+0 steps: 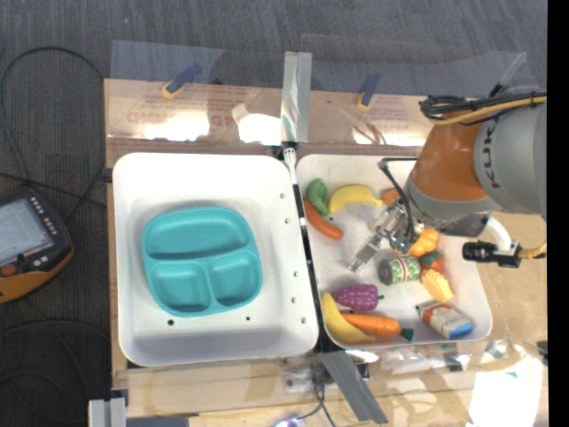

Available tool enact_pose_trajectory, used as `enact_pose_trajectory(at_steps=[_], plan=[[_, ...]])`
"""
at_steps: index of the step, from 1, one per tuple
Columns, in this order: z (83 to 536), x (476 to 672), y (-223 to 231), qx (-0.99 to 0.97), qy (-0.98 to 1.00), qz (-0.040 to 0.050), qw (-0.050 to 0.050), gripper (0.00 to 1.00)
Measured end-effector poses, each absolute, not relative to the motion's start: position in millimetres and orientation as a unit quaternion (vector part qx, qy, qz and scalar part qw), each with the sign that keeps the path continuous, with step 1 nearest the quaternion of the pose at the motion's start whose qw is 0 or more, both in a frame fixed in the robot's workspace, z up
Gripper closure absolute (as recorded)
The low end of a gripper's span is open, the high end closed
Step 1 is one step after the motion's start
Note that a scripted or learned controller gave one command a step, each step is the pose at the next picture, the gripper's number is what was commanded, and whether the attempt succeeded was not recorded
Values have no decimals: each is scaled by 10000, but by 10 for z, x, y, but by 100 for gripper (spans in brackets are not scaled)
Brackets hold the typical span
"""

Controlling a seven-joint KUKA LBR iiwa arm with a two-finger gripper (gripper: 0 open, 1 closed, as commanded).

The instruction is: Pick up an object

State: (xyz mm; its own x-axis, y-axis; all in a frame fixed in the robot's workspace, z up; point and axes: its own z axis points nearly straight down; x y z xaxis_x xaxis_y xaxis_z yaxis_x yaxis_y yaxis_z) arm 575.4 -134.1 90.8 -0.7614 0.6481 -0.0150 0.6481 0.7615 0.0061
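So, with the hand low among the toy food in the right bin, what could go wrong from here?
The hand hangs over a bare patch of the right bin, so it may close on nothing. The small can and orange pieces crowd beside it; a shifted grasp could knock them or catch two at once.

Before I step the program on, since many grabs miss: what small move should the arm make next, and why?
Probably a short drop straight down. The gripper hangs over a bare patch of the right bin, with nothing between its jaws; the can lies just beside it and the grapes just below in the view. Shifting toward the can first may help.
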Motion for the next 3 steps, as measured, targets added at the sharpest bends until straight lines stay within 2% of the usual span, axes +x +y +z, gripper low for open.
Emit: enact_pose_trajectory(at_steps=[1, 2, 3], plan=[[909, 5342, -1654, 3371, 9414, 3, 71, 0], [910, 5790, -1189, 3188, 9478, 12, 90, 0], [925, 6497, -1076, 3583, 9334, -114, -160, 0]])
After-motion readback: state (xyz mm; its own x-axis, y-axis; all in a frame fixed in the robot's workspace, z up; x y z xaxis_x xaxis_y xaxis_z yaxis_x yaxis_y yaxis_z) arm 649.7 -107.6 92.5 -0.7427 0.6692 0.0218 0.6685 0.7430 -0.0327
